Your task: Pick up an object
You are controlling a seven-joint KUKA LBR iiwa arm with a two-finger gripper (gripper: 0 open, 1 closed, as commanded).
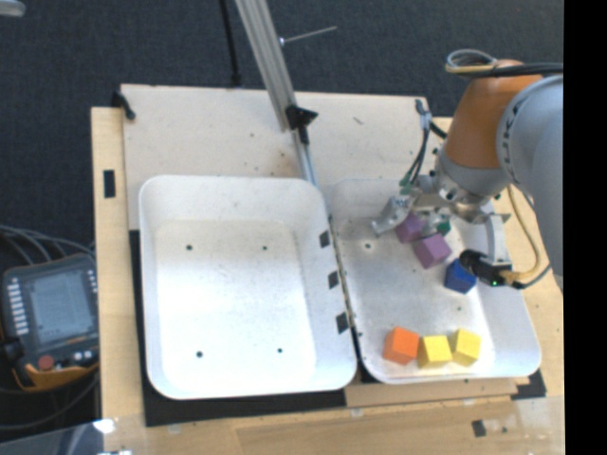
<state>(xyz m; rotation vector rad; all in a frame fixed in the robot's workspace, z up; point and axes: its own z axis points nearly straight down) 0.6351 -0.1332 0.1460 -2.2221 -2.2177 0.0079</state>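
Over the right bin (531, 349), the gripper (414, 218) is seen low at two purple blocks (433, 249) mid-bin; whether its claw is apart cannot be told. One blue block (460, 278) is placed nearby. One orange block (401, 345) and two yellow blocks (436, 351) are lined along the near rim, with open floor left between.

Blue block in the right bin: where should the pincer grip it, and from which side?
Likely from straight above, across two opposite flat sides of the blue block. It sits apart from the purple block, though a cable and bracket crowd its right side, so closing along the freer direction seems safer.
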